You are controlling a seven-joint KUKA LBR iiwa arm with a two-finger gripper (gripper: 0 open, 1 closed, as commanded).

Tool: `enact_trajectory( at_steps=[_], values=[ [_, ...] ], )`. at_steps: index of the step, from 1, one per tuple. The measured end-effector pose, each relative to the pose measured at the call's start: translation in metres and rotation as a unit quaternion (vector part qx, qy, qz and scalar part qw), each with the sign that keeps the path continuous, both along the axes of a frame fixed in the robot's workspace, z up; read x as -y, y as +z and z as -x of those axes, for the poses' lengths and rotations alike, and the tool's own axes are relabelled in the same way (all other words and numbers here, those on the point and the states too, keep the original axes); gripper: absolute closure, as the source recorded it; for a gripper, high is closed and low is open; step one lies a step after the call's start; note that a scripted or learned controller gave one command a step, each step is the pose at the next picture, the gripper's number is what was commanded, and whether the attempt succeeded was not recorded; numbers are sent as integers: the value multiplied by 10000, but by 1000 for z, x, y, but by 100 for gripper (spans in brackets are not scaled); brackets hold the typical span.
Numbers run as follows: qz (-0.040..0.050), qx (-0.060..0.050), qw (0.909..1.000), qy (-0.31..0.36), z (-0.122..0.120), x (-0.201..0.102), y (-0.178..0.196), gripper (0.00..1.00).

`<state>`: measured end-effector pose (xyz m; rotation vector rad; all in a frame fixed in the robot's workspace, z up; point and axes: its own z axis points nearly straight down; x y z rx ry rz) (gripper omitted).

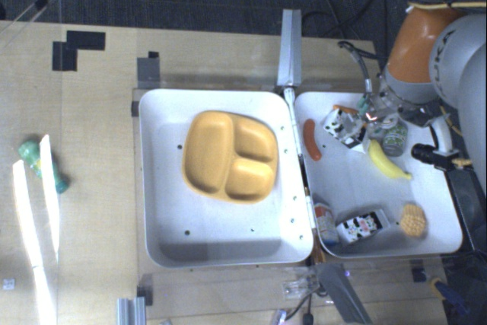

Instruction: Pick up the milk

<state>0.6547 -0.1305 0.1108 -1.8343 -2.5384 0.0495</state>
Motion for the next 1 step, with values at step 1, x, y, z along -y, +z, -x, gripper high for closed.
enact_trajectory(
  at_steps=[1],
  values=[
    [-61, -131, 9995, 278, -4, -3, -13, 100]
  ],
)
